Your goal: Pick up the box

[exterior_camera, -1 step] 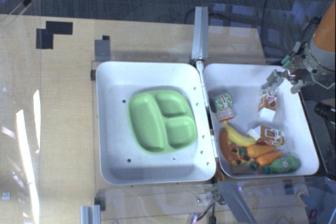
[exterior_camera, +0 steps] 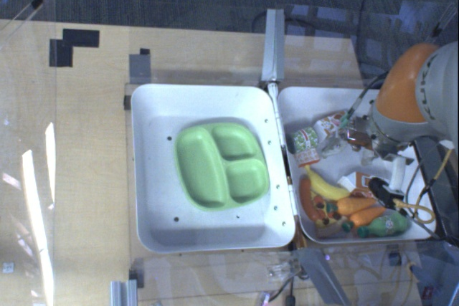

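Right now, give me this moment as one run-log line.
arm: over right bin | gripper: beside box | box: lying in right bin, not lifted | left bin: green tray

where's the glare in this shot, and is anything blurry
Camera view: bright streaks of glare run down the clear panel at the left, over the wooden bench; the green tray and left bin are evenly lit and sharp; the arm at the right looks soft, and the items beneath it are hard to separate.

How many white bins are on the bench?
2. The left bin holds a green divided tray. The right bin sits beside it, holding the box, a banana and other toy food under the arm.
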Tool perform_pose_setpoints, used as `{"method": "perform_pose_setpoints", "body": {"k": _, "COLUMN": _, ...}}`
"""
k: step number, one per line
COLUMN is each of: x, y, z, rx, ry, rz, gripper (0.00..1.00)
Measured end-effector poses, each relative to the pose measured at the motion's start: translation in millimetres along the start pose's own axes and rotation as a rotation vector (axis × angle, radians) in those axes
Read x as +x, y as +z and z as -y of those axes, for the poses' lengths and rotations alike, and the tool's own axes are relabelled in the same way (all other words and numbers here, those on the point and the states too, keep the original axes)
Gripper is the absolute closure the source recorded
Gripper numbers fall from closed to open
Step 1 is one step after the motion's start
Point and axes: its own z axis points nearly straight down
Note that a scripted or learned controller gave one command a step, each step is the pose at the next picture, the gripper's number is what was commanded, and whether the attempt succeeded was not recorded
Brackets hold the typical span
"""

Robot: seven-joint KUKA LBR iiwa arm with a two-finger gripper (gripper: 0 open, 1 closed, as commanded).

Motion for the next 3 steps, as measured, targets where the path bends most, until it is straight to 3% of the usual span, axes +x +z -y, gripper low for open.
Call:
{"method": "perform_pose_setpoints", "body": {"k": 1, "x": 27.3, "y": 0.9, "z": -7.2, "rx": -0.005, "ry": 0.053, "rz": 0.006, "gripper": 0.00}}
{"method": "perform_pose_setpoints", "body": {"k": 2, "x": 43.1, "y": 1.6, "z": -78.5, "rx": 0.009, "ry": 0.201, "rz": 0.001, "gripper": 0.00}}
{"method": "perform_pose_setpoints", "body": {"k": 3, "x": -20.1, "y": 3.8, "z": -40.2, "rx": -0.003, "ry": 0.206, "rz": 0.001, "gripper": 0.00}}
